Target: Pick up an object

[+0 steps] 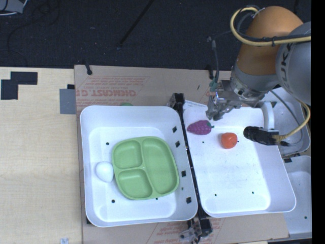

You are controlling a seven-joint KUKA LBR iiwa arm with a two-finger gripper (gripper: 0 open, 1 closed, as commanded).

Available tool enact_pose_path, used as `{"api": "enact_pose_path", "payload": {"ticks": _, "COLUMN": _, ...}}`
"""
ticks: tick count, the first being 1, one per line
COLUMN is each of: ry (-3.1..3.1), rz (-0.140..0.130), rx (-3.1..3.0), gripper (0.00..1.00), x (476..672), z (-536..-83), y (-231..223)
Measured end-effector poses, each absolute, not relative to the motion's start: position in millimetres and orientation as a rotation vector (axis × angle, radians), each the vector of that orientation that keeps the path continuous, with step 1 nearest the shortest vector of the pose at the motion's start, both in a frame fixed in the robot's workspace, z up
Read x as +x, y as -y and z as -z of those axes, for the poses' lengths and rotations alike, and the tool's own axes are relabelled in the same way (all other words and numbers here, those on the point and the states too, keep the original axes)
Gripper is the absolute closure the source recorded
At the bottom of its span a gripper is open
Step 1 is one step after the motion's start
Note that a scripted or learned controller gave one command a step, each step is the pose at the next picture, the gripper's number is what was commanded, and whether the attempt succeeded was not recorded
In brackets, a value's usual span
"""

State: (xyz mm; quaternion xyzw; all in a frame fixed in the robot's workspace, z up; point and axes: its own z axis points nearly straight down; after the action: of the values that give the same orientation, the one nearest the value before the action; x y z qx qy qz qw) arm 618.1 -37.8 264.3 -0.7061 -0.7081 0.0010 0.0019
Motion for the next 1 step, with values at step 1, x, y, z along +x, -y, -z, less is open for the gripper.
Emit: {"api": "enact_pose_path", "payload": {"ticks": 1, "ry": 2.222, "rz": -0.004, "rx": -2.215, "gripper": 1.00, "x": 611.1, "z": -250.9, "y": -4.1}}
